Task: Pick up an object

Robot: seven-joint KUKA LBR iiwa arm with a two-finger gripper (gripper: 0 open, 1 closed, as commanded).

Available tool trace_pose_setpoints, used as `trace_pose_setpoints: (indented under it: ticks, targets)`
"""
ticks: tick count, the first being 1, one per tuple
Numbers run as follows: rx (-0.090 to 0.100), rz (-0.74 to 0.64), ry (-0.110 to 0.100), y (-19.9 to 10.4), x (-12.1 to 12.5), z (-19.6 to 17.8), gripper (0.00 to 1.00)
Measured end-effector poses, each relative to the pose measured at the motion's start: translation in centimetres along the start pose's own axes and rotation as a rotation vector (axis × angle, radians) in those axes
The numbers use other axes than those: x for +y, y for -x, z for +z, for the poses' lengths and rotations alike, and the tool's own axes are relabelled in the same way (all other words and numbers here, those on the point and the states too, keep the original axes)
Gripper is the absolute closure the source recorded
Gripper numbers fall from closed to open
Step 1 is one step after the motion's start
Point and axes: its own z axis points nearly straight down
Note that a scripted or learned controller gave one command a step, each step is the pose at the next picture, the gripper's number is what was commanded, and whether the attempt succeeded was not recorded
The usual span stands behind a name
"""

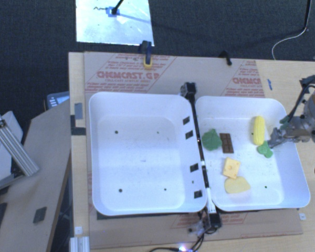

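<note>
Camera view, looking down at a slant on the bench (163, 67), a pale wooden surface topped by a printed brown sheet that carries two shallow white plastic bins side by side. The left bin (102, 109) has a bare floor marked by a few dark dots. The right bin (291, 193) contains six small toy foods: a yellow corn cob (258, 129) lying lengthwise near the far right, a small green leafy piece (264, 150) just below it, a larger green broccoli-like piece (212, 139) near the dividing wall, a flat brown chocolate bar (227, 143) touching or just beside that broccoli piece, an orange-yellow cheese wedge (231, 168), and a pale yellow rounded slice (236, 185) nearest the viewer. The grey arm enters from the right, and its end effector (275, 138) sits low over the right bin, just beside the lower end of the corn cob and directly above or against the small green leafy piece; whether it is released or clenched cannot be told, and nothing is visibly held. The likely target is the small green piece or the corn cob. Probable failure: since these two objects lie close together, a closing grasp may push one aside or catch only an edge, so that the piece slips out on lifting; the nearby bin wall may also obstruct the approach.
</note>
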Motion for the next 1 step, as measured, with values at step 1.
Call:
trace_pose_setpoints:
  ticks: [1]
  targets:
    - [0.007,0.002,-0.021,-2.6,-1.82,5.32,1.0]
